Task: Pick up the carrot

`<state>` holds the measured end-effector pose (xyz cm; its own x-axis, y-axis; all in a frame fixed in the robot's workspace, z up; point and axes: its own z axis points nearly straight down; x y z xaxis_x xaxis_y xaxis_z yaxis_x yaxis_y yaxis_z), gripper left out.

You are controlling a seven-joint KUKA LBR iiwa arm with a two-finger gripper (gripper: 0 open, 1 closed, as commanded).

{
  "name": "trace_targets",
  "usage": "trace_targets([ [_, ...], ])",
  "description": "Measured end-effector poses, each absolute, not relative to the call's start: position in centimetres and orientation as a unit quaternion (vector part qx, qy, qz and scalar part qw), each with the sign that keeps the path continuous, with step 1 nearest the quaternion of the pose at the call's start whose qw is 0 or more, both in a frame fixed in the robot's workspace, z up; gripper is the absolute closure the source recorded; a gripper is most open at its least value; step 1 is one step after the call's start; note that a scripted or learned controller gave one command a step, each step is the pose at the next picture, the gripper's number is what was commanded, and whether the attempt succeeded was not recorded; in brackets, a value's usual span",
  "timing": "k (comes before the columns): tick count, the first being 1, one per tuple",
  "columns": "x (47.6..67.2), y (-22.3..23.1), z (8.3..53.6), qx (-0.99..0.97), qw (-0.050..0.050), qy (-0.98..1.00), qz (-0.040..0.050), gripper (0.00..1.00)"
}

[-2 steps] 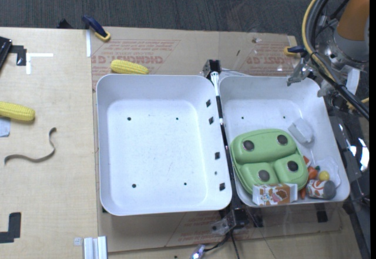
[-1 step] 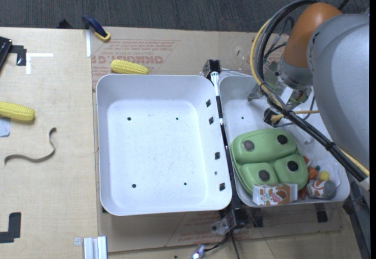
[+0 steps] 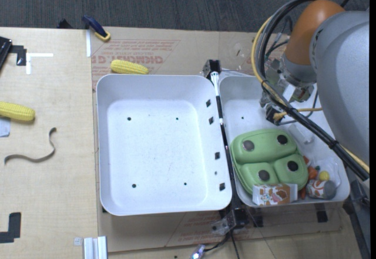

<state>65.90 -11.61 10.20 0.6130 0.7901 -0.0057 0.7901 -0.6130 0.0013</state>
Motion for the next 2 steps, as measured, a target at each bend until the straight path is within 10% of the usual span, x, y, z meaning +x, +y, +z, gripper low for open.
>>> trace_targets([
  [1,61.12,-5.41,19.09,0.950,0.000,0.313,-0.0015,1.00],
  [2,61.11,-5.44,19.08,0.950,0.000,0.313,-0.0019,0.00],
])
